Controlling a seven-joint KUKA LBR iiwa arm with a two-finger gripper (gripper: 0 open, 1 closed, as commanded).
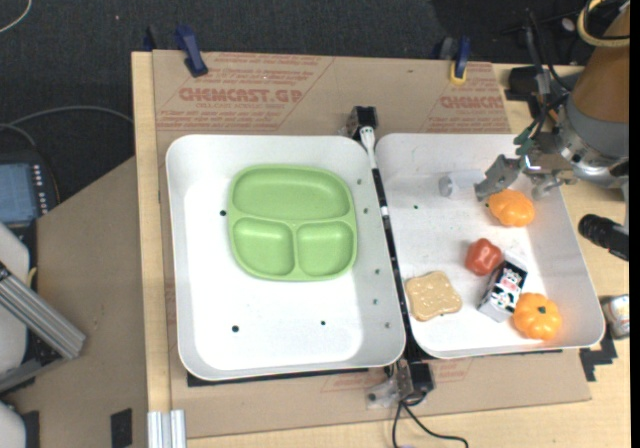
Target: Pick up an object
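Reaching in from the right, the gripper (520, 176) hangs over the far part of the right bin (420, 161), its grey metal fingers spread apart with nothing between them. They sit just above and beside the orange fruit (511, 207), the nearest thing to them, so this is probably the object being lined up for a grasp. That fruit is rounded, yellow-orange and a little glossy, lying on the bin floor near the far right wall; its curved skin may slip unless the fingers close around its middle. Nearer the camera lie a small red pepper-like piece (483, 256), a black-and-white carton (503, 289) touching a little orange pumpkin (537, 317), and a tan slice of toast (432, 297) toward the bin's left side. These loose toys are scattered well enough apart to give the fingers room. In the left bin (190, 266) rests a green divided plate (292, 222), well apart from the arm.
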